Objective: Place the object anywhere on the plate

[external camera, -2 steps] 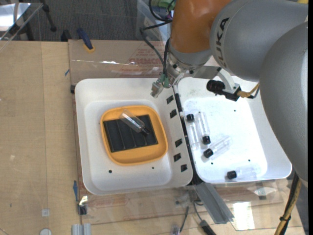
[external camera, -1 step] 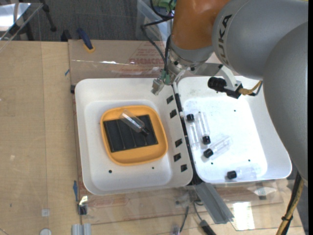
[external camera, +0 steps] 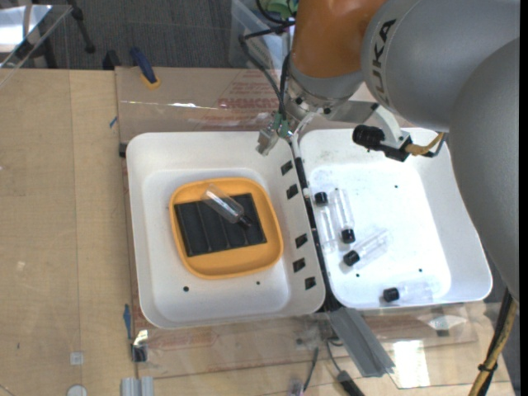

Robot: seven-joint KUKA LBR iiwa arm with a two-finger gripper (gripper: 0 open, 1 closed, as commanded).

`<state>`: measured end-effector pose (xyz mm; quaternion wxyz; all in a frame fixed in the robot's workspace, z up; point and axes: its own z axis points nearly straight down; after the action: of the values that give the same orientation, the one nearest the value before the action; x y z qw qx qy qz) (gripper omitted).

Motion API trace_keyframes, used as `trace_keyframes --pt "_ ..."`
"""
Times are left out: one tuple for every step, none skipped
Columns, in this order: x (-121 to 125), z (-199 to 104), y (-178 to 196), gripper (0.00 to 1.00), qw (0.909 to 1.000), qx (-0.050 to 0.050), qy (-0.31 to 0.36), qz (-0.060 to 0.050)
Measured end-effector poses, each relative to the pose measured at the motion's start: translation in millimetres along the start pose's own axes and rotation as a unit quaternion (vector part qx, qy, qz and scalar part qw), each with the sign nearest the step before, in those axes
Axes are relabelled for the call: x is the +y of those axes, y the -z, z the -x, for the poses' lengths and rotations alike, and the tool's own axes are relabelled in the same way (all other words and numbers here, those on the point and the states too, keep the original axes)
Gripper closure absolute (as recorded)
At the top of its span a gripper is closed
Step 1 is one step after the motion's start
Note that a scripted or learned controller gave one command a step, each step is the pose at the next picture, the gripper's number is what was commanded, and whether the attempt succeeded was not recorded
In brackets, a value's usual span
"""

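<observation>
Gripper [external camera: 271, 136], its opening impossible to judge, hangs above the rim between the two bins while one clear tube [external camera: 228, 205] lies on the orange plate [external camera: 191, 262] in the left bin [external camera: 157, 295].

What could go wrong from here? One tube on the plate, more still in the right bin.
1. The tube on the yellow plate lies loose on the black insert, close to its upper edge; a knock could roll it off.
2. The gripper sits close above the wall between the bins, so a low pass could clip it.
3. The clear tubes in the right bin lie close together, so a pick may slip.
</observation>
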<state>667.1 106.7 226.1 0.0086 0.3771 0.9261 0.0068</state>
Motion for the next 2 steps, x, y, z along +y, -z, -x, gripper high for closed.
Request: trace_keyframes --pt "1.1 0.9 10.7 1.00 1.0000 -0.001 0.000 0.002" --pt "2.4 1.7 21.8 1.00 1.0000 -0.003 -0.001 0.005"
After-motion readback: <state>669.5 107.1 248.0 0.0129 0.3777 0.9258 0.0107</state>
